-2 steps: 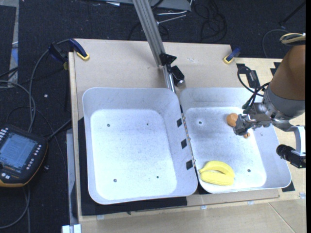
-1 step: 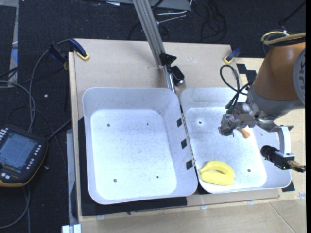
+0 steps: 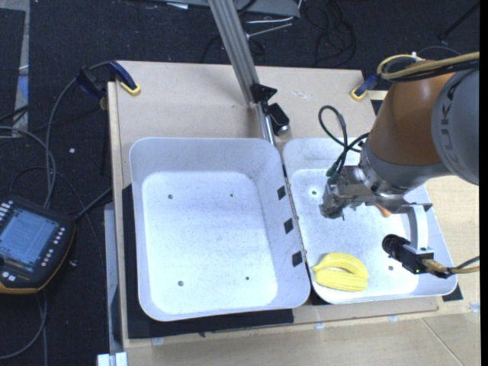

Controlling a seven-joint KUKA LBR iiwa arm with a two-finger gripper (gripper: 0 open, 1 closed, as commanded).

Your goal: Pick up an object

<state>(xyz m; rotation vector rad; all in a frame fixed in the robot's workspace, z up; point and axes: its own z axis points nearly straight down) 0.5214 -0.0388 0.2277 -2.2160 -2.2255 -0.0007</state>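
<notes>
A yellow banana-shaped object point(image 3: 341, 272) lies near the front left corner of the right bin point(image 3: 305, 155). My gripper point(image 3: 333, 207) hangs over the middle of that bin, behind the yellow object and apart from it. Nothing shows between the gripper and the bin floor. A small orange thing point(image 3: 386, 213) peeks out just right of the gripper, mostly hidden by the wrist.
The left bin point(image 3: 145, 155) sits beside the right one, their rims meeting at a divider with black clips point(image 3: 289, 225). A slanted metal rail point(image 3: 238, 44) rises from behind the bins. Clamps hold the bench's back corners.
</notes>
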